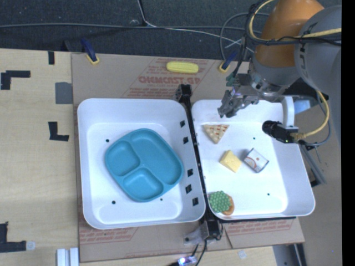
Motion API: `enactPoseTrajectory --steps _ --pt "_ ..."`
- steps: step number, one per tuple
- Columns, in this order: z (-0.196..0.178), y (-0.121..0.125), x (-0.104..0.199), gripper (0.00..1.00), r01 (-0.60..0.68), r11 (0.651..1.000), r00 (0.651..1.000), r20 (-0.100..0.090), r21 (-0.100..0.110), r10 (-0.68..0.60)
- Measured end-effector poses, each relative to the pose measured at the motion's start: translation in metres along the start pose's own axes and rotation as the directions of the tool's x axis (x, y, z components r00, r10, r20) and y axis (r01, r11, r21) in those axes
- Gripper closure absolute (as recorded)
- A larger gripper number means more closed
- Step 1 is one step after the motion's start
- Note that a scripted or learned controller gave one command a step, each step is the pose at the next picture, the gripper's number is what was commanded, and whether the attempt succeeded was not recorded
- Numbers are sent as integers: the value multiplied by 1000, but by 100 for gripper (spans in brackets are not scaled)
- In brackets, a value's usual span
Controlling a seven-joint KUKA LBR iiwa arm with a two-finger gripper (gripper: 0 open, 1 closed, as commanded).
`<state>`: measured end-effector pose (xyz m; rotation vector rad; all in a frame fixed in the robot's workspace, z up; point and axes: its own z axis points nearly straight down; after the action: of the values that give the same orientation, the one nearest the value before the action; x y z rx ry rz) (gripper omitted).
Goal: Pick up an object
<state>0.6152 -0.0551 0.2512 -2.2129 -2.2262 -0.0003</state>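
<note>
The gripper [228, 111] was seen poised over the right bin [277, 201], at its far left corner; whether its jaws were parted or closed could not be told. The pizza slice toy [215, 132] lay just below and slightly left of it, point toward the near side. Red printing on the cardboard sheet [152, 82] could not be read.

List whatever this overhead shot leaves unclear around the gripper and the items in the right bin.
- Gripper: small and dark in the camera view, so the finger spacing is unreadable.
- Small grey-and-white item in the right bin: too small and blurred to identify.
- Green-topped round item: sits against the bin's front corner; detail too blurred to name it.
- Arm: cut off by the frame's upper right edge.
</note>
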Motion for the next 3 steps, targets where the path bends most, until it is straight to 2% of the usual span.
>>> enactPoseTrajectory --steps 1,3 --pt "4 6 55 100 0 1000 1000 1 0 0" --pt "21 -22 156 100 0 1000 1000 1 2 0"
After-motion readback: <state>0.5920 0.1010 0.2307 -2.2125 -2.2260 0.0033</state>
